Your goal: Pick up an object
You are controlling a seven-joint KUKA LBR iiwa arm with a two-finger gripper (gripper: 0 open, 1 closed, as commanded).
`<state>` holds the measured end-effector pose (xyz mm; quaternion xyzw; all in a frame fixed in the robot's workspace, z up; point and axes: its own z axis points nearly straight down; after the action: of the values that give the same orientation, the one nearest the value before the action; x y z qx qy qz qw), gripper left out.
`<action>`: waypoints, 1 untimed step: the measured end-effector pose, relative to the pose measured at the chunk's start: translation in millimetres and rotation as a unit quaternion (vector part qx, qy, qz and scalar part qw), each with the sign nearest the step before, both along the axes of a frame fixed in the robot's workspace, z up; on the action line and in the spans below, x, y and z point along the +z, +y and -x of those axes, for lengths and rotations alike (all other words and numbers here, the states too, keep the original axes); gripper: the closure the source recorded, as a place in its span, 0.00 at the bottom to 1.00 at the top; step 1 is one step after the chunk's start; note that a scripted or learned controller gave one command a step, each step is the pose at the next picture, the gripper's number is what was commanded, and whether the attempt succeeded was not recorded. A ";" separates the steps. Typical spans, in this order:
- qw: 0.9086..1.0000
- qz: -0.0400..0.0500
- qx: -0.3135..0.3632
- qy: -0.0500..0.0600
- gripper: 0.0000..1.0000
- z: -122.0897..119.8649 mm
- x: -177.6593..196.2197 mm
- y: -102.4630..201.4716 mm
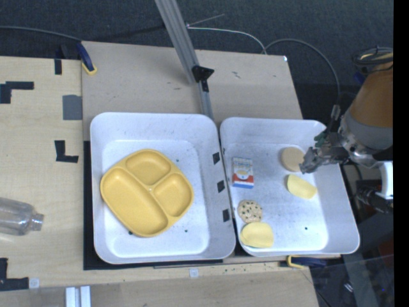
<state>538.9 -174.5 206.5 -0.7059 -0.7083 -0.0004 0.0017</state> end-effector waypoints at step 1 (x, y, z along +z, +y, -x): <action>1.000 0.000 0.002 -0.001 1.00 -93.4 -31.4 51.2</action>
<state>632.3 -123.3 175.1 -0.7045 -0.7097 -0.0007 0.0007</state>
